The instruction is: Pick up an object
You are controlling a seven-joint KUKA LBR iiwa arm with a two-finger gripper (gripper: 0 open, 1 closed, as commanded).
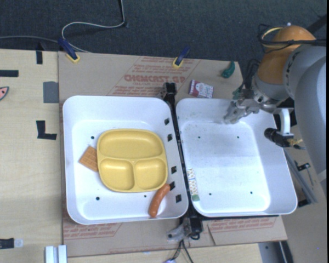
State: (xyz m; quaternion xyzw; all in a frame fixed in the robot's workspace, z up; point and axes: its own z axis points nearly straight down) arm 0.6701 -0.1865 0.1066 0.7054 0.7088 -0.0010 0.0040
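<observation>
White plastic makes up both bins, which sit side by side on a cardboard sheet (153, 78) printed with red letters; the left bin (77, 114) holds a yellow tray (132, 160) with three compartments, lying flat near the bin's middle; a tan cracker (89, 158) pokes out from under the tray's left edge, touching it; a sausage (159, 200), orange-red, lies tilted just beside the tray's lower right corner, close to the bin's right wall; the right bin (236, 201) shows a scuffed, speckled floor; the arm (310, 75) comes in from the right, grey with an orange band, and its gripper (233, 115) hangs over the upper right part of the right bin, near the back wall, well apart from the tray, the cracker and the sausage; whether it is open or closed I cannot tell, since its tip is small and blurred, and nothing can be made out in it; behind the bins a small red packet (200, 89) lies on the cardboard, a green clip (228, 69) near it to the right; two blue and yellow clamps (69, 50) grip the sheet's back edge; a black cable (118, 4) runs over the dark cloth beyond.
</observation>
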